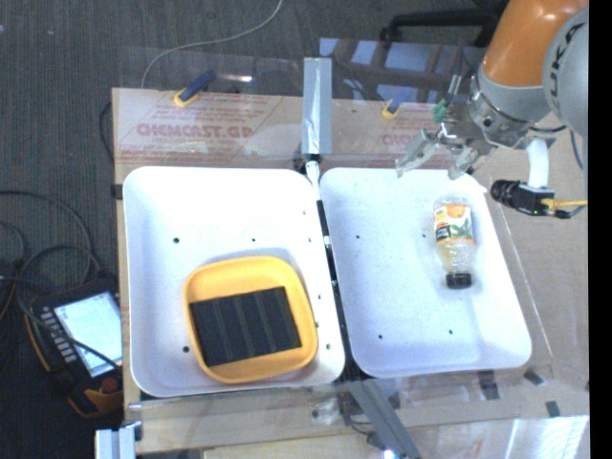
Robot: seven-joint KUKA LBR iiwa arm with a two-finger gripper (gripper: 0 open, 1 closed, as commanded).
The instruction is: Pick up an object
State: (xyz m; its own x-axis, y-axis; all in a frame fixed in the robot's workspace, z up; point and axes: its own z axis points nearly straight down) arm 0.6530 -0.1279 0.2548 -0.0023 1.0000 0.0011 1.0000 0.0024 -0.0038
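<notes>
A small clear bottle point(453, 239) with an orange label and a dark cap lies in the right bin point(382, 285), cap toward the front. A yellow tray with a dark ribbed insert point(251, 319) rests in the left bin point(163, 218), near its front. My gripper point(435, 159) hangs above the back edge of the right bin, behind the bottle and apart from it. Its two fingers are spread, with nothing between them.
A metal divider strip point(316, 103) stands behind the gap between the two bins. Blue and yellow clamps point(194, 87) sit on the board at the back. Cables and a handheld screen point(81, 328) lie on the floor at the left.
</notes>
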